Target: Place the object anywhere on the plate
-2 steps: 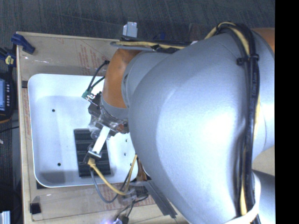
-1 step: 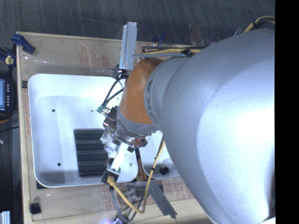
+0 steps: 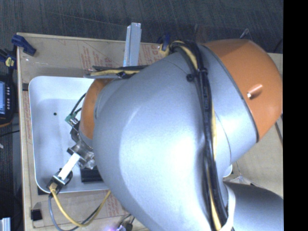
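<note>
- The arm (image 3: 178, 138), grey with an orange band, bulks across most of the camera view and covers the right bin and much of the left bin (image 3: 43, 124).
- The gripper (image 3: 82, 158) sits at the arm's low left end, over the near part of the left bin. Whether it is wide, narrow or holding something cannot be told, as the arm's body and the wrist hardware crowd it.
- A white bar with a dark end piece (image 3: 65, 172) runs from the gripper down-left toward the bin's near corner. I cannot tell whether it is part of the tool or a loose thing.
- A yellow cable (image 3: 72, 215) loops on the counter (image 3: 96, 52) just below and left of the gripper, outside the bin wall.
- A dark block (image 3: 90, 175) lies just below the gripper on the bin floor, partly under the arm.
- The task's object cannot be picked out. If it lies in either bin, it is under the arm or the gripper. The plate is likewise hidden.
- With the object hidden, its weight, stiffness, slipperiness and best hold point cannot be judged, nor can its long axis or heading.
- Up and left of the gripper, the bin floor is bare white with 1 small dark speck (image 3: 55, 113).
- Farthest off, past the bin, an upright grey post (image 3: 133, 44) stands on the counter, and a blue clamp (image 3: 21, 43) sits at the far left corner.
</note>
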`<state>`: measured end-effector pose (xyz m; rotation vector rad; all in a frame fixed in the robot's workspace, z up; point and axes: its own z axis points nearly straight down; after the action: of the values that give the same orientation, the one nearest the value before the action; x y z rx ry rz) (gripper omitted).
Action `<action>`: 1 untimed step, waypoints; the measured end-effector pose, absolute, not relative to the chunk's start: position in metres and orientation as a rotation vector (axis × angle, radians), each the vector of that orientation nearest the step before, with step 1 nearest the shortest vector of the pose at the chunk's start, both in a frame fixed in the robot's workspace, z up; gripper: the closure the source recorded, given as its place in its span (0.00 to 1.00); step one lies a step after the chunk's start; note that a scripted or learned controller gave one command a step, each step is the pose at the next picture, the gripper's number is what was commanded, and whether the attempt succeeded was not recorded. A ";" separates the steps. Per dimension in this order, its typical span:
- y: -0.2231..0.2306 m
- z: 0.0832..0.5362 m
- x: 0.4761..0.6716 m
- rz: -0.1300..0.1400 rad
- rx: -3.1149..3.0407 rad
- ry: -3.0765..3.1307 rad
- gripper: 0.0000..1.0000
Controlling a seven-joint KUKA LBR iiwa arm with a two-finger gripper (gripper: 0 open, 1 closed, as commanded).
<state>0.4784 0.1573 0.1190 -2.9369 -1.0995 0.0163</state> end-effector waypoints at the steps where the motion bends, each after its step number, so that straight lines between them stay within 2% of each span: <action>1: 0.083 0.191 0.476 0.003 -2.657 -1.674 1.00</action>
<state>0.4762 0.0827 0.1912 -2.6566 -1.6739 0.0033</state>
